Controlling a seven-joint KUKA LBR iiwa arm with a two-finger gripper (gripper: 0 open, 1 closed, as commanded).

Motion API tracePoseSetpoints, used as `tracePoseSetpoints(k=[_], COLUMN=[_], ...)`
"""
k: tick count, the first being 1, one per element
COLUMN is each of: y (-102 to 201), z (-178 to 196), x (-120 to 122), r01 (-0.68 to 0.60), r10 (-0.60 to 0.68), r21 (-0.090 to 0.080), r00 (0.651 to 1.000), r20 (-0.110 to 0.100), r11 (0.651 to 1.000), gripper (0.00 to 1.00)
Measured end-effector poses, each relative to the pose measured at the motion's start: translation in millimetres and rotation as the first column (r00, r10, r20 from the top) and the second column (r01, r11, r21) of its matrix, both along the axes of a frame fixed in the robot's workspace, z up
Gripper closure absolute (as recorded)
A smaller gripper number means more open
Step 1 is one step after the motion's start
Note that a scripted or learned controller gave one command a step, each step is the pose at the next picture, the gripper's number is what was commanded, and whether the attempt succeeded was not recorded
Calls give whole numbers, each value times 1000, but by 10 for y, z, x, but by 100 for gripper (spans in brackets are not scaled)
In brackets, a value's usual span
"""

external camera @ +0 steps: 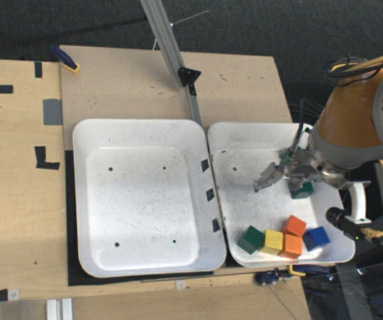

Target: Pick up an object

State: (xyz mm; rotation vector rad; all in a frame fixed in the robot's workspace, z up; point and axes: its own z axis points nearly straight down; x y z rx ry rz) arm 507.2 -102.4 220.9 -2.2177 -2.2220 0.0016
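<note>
Camera view: gripper (286,174) hovers in right bin (245,139), dark green block (302,190) just beside it (finger state indiscernible); it should centre over that block before descending.

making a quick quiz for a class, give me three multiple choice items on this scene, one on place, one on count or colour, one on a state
1. Which bin holds the blocks?
A. the left bin
B. the right bin
C. both bins

2. How many orange blocks sit in the row at the near edge?
A. none
B. two
C. five

3. How does the arm stand?
A. parked off the bench
B. over the left bin
C. reaching into the right bin

Key: 1 B, the blocks lie in the right bin. 2 B, two orange blocks stand by the yellow block. 3 C, the gripper is low over that bin, beside a dark green block.
</note>
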Motion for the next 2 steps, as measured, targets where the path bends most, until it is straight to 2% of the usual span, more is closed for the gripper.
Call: tracePoseSetpoints(k=[1,2], y=[-2,-100], z=[1,-561], x=[0,-15], r01=[0,2], r10=[0,-2], r21=[0,-1], r00=[1000,1000], r20=[0,-6], r11=[1000,1000], gripper=[0,0])
